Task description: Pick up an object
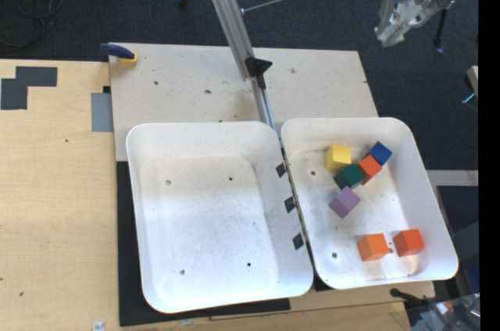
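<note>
Blocks, seven small coloured cubes including purple block (344,202), loose in right bin (437,243); judged light, rigid, best pinched across opposite flat faces; gripper (393,23) raised well apart beyond bin's far corner, grasp state not discernible.

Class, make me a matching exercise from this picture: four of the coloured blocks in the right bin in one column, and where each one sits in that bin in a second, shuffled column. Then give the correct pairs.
Blocks:
1. yellow block
2. blue block
3. purple block
4. red block

Places in the right bin:
A. near the front right corner, beside an orange block
B. middle of the bin, just in front of the green block
C. back of the cluster, on the right
D. back of the cluster, on the left

Pairs: 1-D, 2-C, 3-B, 4-A
</note>
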You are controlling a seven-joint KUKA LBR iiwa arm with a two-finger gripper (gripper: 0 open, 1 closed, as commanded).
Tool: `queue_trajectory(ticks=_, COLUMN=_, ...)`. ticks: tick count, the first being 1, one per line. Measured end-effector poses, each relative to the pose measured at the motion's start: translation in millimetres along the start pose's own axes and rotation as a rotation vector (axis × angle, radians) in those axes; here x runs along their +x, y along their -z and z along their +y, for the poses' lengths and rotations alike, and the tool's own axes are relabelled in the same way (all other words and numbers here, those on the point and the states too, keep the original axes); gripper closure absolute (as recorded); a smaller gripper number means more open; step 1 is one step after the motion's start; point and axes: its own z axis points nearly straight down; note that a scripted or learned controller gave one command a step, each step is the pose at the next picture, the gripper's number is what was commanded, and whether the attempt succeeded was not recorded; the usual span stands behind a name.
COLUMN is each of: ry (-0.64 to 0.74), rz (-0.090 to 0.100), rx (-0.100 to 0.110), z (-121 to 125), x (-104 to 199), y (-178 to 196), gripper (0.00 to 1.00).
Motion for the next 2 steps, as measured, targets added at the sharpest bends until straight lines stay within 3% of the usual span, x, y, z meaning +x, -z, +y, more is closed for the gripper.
queue_trajectory(ticks=2, ry=0.012, rz=0.0, rx=0.004, z=1.1, x=2.7, y=18.0, gripper=1.0)
